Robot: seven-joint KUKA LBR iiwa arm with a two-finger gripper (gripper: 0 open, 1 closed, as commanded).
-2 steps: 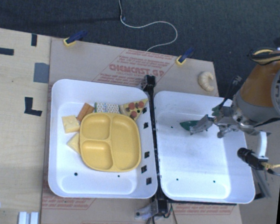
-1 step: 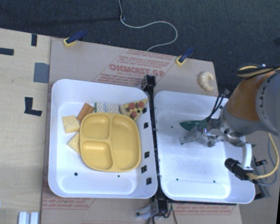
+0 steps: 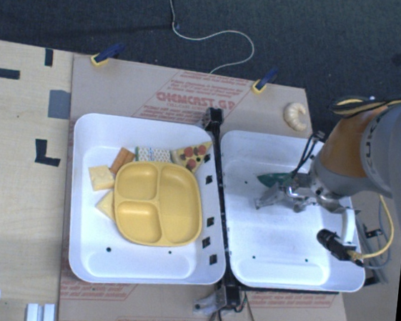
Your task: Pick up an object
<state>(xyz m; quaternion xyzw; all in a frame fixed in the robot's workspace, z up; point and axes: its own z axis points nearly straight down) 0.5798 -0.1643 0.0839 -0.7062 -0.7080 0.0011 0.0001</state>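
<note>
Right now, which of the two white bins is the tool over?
The right bin, the one nearer the arm. The tool hangs above it by a dark green object; the left bin holds the yellow plate.

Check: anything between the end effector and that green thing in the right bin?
Nothing visible. The end effector sits low in the right bin, with the green thing right beside it. The yellow tray is over in the left bin.

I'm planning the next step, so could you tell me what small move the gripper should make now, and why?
Probably lower slightly onto the green object and close: the gripper sits in the right bin just beside it, with nothing visibly held.
</note>
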